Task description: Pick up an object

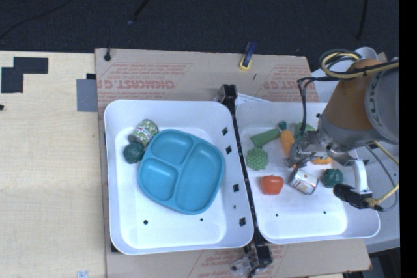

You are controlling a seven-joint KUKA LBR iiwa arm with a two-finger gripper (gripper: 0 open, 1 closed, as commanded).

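Note:
My gripper [300, 158] is low in the right bin [306, 228], near its middle. Right below it a small silver can [303, 181] lies on its side. An orange carrot [287, 140] and a flat green piece [265, 137] lie just to its left. A bumpy green ball [257, 158] and a red object [272, 184] rest further left and forward. To the gripper's right sit a dark green ball [333, 176] and a small orange piece [321, 159]. Nothing shows clearly between the gripper's tips.
The left bin [124, 218] holds a blue divided plate [180, 169], a small patterned jar [144, 131] and a dark teal ball [133, 152] at its back left. A black divider rail [238, 159] runs between the bins. The arm's orange band [352, 104] hangs over the right bin's back right.

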